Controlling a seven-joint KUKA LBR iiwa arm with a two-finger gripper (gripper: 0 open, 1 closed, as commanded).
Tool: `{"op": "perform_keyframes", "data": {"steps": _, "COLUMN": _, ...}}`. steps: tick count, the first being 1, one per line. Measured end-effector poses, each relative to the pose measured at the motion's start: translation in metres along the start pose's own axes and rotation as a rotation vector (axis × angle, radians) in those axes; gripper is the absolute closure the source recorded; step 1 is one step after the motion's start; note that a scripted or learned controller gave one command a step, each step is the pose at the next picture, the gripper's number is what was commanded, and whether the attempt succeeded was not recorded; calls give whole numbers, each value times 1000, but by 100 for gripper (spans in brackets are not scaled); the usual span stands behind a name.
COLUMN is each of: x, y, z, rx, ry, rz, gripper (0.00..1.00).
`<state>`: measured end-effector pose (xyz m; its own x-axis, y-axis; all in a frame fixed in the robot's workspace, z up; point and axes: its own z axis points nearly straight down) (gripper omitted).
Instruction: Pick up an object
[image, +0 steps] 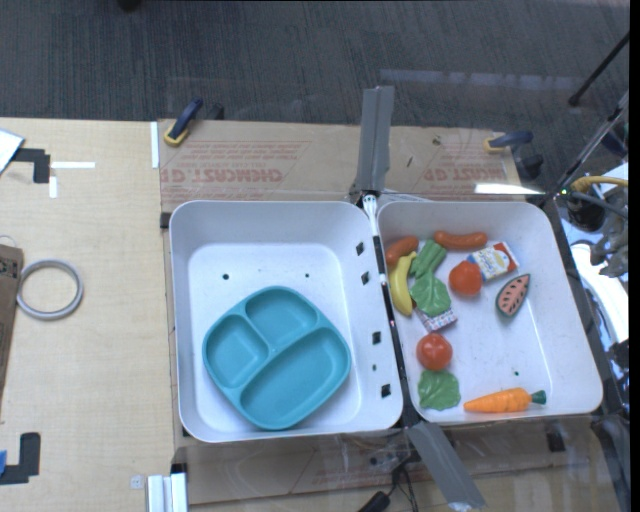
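The right bin (560, 300) holds all the toy food, so the object to pick up will come from there; the left bin (190, 300) carries a teal divided plate (277, 356) lying flat on its floor. The gripper's state cannot be told from this view.

The chief risk, judging by the layout, is crowding; along the divider side of the right bin a yellow banana (401, 285), a green leafy piece (430, 292), an orange sausage (401, 248) and a small printed packet (438, 320) lie touching or overlapping, and a descent into that cluster could catch two things at once or nudge them all aside without closing on any. A second sausage (459, 240) lies near the far wall, where the bin's side could block one finger. The round pieces are a different hazard; the tomato (434, 351) and the orange ball (465, 278) look smooth and could roll or squirt out from a pinch that lands off centre.

The better candidates (those standing apart) are the carrot (503, 401), orange with a green tip, lying lengthwise near the front wall, and the watermelon slice (512, 295), pink with dark seeds, flat and thin; its low profile may leave little to grip. A red and white carton (494, 261) sits just beside the orange ball; another green leaf (438, 389) lies below the tomato.
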<state>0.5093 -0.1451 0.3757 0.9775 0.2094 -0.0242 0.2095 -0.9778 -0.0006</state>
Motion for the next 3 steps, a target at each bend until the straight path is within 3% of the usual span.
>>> {"op": "perform_keyframes", "data": {"steps": 1, "x": 67, "y": 39, "z": -37, "rx": 1, "ry": 12, "rz": -6, "gripper": 100}}
{"op": "perform_keyframes", "data": {"steps": 2, "x": 120, "y": -96, "z": -64, "rx": -2, "ry": 15, "rz": -19, "gripper": 100}}
{"op": "perform_keyframes", "data": {"steps": 3, "x": 158, "y": -157, "z": -12, "rx": -3, "ry": 14, "rz": 15, "gripper": 100}}
